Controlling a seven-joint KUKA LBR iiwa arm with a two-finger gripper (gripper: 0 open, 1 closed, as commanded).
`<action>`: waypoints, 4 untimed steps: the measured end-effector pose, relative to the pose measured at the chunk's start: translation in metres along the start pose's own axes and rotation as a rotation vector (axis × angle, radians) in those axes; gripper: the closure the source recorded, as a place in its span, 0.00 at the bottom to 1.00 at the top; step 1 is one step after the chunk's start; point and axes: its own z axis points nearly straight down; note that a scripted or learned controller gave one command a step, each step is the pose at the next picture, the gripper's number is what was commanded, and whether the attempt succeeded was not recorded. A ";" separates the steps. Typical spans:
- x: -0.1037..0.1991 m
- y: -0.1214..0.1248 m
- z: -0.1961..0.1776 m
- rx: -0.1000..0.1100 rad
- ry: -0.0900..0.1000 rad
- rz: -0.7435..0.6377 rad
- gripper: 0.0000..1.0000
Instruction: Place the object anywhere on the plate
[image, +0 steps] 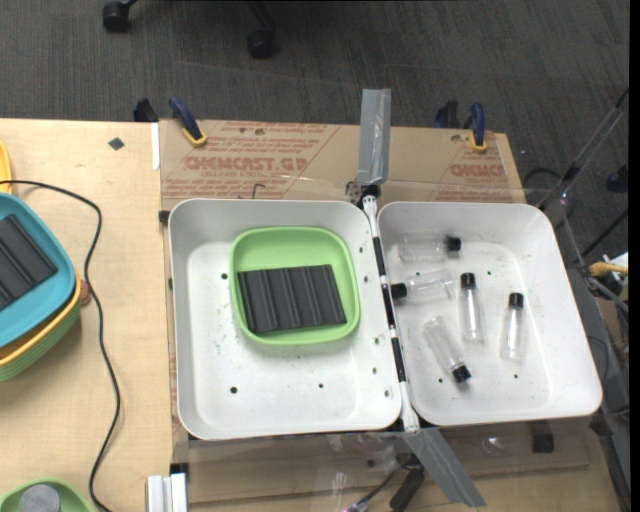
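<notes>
Nearest the camera, two shallow white bins sat side by side on the tabletop, the left bin and the right bin meeting at a central seam. Clear vials with black caps lay scattered on their sides in the right bin: one vial toward the front, others upright in the picture beside it, more farther back. Apparently these were stock awaiting pickup. Across the seam, the green plate rested in the left bin, a dark ribbed insert lying in it. No vial had reached the plate. Clamps pinned cardboard behind, evidently steadying the bins.
</notes>
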 end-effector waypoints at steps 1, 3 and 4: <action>0.000 0.000 0.017 0.002 -0.001 0.004 0.00; 0.000 0.000 0.020 0.002 -0.001 0.004 0.00; 0.000 0.000 0.033 0.002 -0.002 0.005 0.00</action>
